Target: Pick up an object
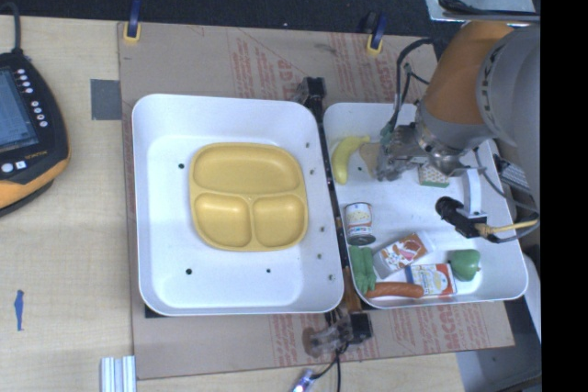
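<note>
In the right bin [503, 289] lie a yellow banana [343, 157] at the far left corner, a small tin can [357, 222], a green pickle-like piece [364, 271], a red-and-white carton [415, 266], a hot dog [395, 291] and a green pepper [465, 263]. My gripper [390, 161] reaches down into the far part of this bin, just right of the banana. The wrist hides its tips. A small pale item [434, 174] lies under the arm.
The left bin [156, 280] holds a yellow divided plate [248, 195]. A pendant with a screen [23, 133] rests on the bench at far left. Black cabling [464, 218] hangs over the right bin. Clamps [132, 23] hold the cardboard mat at the back.
</note>
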You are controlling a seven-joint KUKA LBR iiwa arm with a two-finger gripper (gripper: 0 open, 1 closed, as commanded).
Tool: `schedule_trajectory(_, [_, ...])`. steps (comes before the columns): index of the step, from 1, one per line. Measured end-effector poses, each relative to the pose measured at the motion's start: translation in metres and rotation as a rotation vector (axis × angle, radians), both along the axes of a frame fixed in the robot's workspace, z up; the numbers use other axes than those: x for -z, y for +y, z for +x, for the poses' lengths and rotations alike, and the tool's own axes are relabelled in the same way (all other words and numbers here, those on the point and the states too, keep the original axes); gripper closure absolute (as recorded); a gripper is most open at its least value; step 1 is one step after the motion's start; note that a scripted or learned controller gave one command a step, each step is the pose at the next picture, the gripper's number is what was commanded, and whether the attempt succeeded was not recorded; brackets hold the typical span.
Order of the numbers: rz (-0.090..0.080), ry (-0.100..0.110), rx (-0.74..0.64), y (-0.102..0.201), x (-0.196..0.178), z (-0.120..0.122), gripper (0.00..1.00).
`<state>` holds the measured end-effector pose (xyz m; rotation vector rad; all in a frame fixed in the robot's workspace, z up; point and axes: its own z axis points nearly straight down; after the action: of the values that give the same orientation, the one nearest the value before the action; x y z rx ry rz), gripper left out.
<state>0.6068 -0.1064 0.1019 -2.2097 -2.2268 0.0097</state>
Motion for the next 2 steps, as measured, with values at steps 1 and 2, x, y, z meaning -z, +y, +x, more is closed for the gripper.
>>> schedule_trajectory(1, [0.0, -0.006, 0.006, -0.0652, -0.0397, -0.019, 1.0])
schedule_trajectory(2, [0.001, -0.006, 0.006, -0.0647, -0.0394, -0.019, 0.0])
